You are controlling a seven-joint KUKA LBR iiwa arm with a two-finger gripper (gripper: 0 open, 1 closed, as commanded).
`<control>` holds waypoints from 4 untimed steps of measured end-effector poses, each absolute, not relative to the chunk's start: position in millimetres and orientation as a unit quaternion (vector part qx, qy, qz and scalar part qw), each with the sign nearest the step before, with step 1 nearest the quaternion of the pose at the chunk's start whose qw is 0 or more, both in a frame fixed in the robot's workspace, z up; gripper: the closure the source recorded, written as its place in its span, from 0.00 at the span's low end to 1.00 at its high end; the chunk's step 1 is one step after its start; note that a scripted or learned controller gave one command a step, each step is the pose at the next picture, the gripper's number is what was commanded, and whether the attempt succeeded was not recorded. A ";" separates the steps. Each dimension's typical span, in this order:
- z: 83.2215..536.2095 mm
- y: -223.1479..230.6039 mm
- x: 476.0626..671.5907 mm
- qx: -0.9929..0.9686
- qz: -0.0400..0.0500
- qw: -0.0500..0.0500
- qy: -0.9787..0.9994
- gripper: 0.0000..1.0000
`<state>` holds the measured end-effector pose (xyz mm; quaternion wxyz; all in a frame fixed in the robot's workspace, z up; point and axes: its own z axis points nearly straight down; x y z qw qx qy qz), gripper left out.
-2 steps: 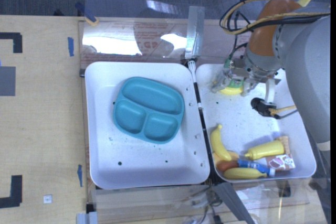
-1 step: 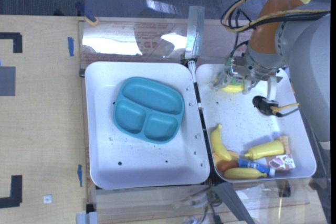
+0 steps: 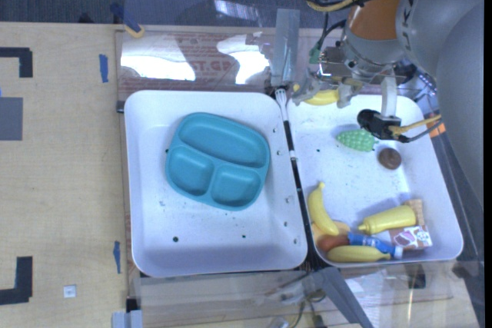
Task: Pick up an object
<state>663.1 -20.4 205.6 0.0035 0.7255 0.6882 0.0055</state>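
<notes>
- While lying alone in left bin (image 3: 138,188): blue tray (image 3: 217,160), well apart from gripper (image 3: 366,102).
- Likely target: green toy (image 3: 355,139), just below gripper, long axis left-right.
- Gripper spread wide, holding nothing, over right bin (image 3: 354,184).

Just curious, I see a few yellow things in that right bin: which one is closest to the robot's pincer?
The small yellow piece at the bin's far edge, right beside the pincer. The banana and yellow bottle lie at the near end.

Materials and finishes

The bins (image 3: 146,188) are seen as smooth white plastic; the blue tray (image 3: 217,160) looks matt plastic; the bench (image 3: 58,165) is pale wood; the bananas (image 3: 327,215) appear glossy plastic.
</notes>
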 end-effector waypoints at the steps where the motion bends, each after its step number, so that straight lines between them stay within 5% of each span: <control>1: 210.7 -12.4 639.6 0.701 -0.001 0.000 0.713 1.00; 2: 218.2 9.3 612.2 0.701 0.000 -0.001 0.713 1.00; 3: 198.8 -72.7 632.4 0.651 -0.001 0.001 0.759 1.00; 4: 200.1 -68.5 633.3 0.649 0.000 0.002 0.761 0.00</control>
